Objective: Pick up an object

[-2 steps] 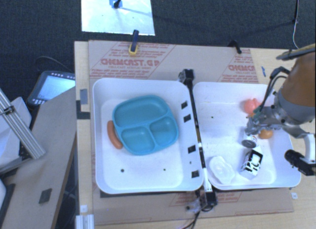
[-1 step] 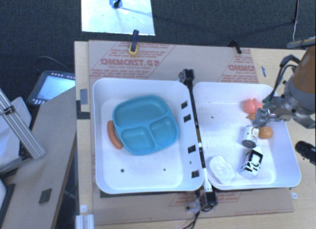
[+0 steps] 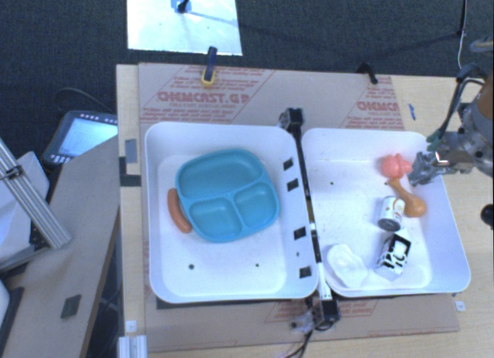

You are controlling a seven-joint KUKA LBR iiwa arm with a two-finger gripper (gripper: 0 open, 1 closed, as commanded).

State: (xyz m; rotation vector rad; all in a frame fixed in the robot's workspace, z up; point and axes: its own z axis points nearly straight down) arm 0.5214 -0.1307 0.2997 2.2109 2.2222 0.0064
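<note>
The right bin [image 3: 347, 194] holds a pink toy [image 3: 395, 165] at its far right, with a tan, spoon-like piece [image 3: 407, 200] just below it. A small can [image 3: 390, 214] lies beside that piece. Nearer the front are a black-and-white carton [image 3: 395, 254] and a white cup-like object [image 3: 346, 264]. My gripper [image 3: 424, 170] hangs at the bin's right rim, just right of the pink toy and above the tan piece. Nothing shows in its grasp.
The left bin [image 3: 166, 264] holds a blue divided plate [image 3: 228, 194] and an orange sausage [image 3: 179, 211] at the plate's left. A black divider strip [image 3: 302, 194] runs between the bins. A yellow clamp [image 3: 209, 75] sits on the cardboard behind them.
</note>
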